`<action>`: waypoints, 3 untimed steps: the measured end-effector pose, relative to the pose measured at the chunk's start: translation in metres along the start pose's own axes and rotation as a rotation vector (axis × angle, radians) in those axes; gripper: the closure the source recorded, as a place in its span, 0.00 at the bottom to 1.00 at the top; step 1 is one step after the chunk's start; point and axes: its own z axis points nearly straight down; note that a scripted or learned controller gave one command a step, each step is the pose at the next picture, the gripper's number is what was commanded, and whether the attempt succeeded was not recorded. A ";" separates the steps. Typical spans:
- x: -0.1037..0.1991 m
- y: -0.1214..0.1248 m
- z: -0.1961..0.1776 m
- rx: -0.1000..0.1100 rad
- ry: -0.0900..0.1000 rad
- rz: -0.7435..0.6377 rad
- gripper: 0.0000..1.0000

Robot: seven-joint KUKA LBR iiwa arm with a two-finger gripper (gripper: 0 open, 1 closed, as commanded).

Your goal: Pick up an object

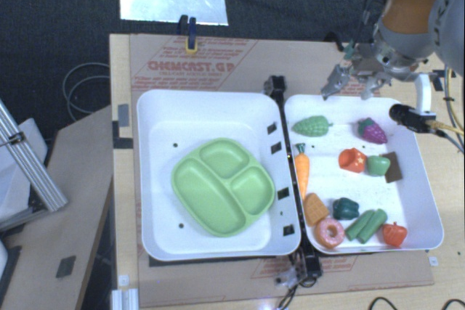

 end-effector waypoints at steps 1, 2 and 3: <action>0.000 0.002 -0.007 -0.011 -0.001 -0.002 0.00; 0.008 -0.005 0.046 -0.007 0.000 -0.001 0.00; 0.004 -0.008 0.107 -0.006 0.000 0.001 0.00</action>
